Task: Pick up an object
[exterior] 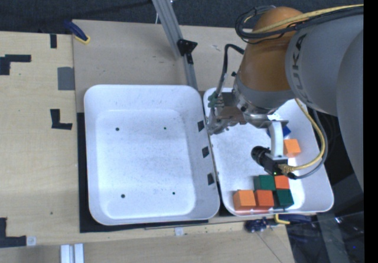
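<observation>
The arm reaches in from the right, and its gripper (pixel 217 115) hangs low over the far left part of the right bin (pixel 233 158), close to the wall shared with the left bin (pixel 142 155). The fingers are small and dark against the wall. Several blocks lie in the right bin: an orange block (pixel 244 198), another orange block (pixel 264 198), a green block (pixel 266 182), a dark green block (pixel 284 197), a small orange block (pixel 282 183) at the near end, and an orange block (pixel 292 148) by a blue piece (pixel 286 130) on the right side.
A slanted metal pole (pixel 168 16) crosses the bench from the top down to the bins' far edge. A black and yellow cable fitting (pixel 269 161) hangs from the wrist over the right bin. A blue and yellow item (pixel 77 30) lies at the bench's far left.
</observation>
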Controlling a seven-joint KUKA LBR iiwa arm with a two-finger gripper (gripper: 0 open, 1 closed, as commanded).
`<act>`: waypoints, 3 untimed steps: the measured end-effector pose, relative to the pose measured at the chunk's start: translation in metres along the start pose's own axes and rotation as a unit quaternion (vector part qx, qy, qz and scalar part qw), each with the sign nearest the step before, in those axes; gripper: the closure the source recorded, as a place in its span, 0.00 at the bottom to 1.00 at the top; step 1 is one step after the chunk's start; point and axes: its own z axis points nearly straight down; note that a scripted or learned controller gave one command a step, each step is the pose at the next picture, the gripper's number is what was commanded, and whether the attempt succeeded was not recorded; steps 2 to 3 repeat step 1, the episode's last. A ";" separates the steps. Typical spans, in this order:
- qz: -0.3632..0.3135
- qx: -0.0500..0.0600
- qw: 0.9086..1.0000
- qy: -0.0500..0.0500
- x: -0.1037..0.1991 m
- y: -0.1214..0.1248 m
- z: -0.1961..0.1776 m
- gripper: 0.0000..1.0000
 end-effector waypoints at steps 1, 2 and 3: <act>0.000 0.001 1.000 -0.001 0.059 -0.003 0.014 1.00; 0.000 0.001 1.000 -0.001 0.059 -0.003 0.014 1.00; 0.000 0.001 1.000 -0.001 0.059 -0.003 0.014 1.00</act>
